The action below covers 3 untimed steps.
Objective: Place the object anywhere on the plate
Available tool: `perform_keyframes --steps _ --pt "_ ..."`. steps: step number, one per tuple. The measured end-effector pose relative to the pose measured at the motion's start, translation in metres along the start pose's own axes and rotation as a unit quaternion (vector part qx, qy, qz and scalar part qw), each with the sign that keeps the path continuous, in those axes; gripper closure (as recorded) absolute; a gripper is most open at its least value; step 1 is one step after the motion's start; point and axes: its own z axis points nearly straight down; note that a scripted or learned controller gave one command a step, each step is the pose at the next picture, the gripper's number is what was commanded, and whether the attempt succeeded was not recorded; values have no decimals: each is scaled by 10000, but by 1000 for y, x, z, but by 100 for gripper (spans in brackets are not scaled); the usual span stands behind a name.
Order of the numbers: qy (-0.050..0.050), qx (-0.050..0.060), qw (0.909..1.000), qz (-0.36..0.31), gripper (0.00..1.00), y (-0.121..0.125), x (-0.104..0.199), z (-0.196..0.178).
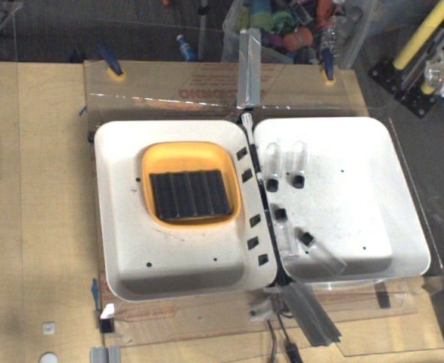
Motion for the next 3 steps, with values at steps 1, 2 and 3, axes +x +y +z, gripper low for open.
perform_keyframes --steps 1,2,3 --pt "5 -2 9991 -419 100 0 -4 11" --pt "0 -3 9963 -857 100 0 -4 27" --pt "1 -10 9703 -2418 100 -1 -4 48"
